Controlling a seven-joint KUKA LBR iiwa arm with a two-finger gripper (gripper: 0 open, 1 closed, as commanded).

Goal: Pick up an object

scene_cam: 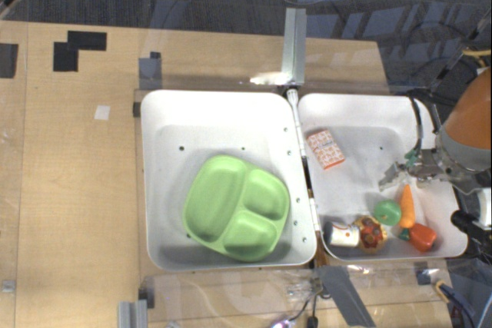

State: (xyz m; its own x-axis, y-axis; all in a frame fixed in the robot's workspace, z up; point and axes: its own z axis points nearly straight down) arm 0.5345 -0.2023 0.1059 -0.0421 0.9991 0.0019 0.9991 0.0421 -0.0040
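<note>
My gripper (393, 174) hangs over the right bin (361, 115), reaching in from the right edge. Its fingers look open, with nothing between them. Just below it lies an orange carrot-shaped toy (407, 207), with a green rounded piece (387, 212) touching its left side. A red piece (423, 238) sits at the carrot's lower end, near the bin's front right corner. Along the front wall are a multi-coloured small object (371, 233) and a white and brown item (343, 235). A small card with a red pattern (326, 149) lies flat to the gripper's left.
The left bin (165, 127) holds a light green divided plate (237, 207), tilted toward its front right. A metal divider (302, 165) separates the two bins. The arm's orange band (470, 115) rises at the far right, with cables beside it.
</note>
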